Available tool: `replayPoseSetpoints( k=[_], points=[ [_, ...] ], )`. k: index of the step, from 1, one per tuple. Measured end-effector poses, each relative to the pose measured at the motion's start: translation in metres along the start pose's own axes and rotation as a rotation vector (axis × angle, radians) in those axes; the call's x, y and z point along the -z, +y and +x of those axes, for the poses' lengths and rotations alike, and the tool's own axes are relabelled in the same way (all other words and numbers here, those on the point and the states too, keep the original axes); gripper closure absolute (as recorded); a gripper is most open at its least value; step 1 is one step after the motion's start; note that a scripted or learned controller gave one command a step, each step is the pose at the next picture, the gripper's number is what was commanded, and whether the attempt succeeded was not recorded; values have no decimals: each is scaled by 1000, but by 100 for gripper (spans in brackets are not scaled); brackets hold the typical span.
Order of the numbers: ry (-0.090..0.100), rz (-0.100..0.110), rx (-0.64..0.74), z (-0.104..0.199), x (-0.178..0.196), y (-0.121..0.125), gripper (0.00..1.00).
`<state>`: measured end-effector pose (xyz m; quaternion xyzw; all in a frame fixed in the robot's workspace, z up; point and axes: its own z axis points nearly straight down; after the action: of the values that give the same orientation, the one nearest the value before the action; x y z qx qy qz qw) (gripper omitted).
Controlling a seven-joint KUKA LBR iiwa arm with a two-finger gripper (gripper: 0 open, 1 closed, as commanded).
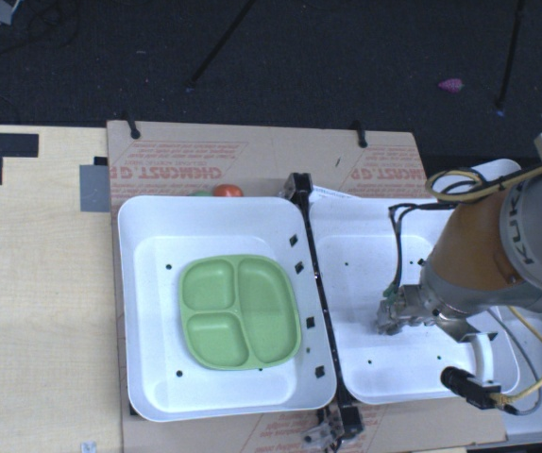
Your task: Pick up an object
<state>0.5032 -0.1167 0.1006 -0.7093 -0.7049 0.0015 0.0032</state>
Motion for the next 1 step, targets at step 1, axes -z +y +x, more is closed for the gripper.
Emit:
replayPoseSetpoints(
  k=[1],
  points=[
    [-3,-9,1,-6,61,-3,100]
  ],
)
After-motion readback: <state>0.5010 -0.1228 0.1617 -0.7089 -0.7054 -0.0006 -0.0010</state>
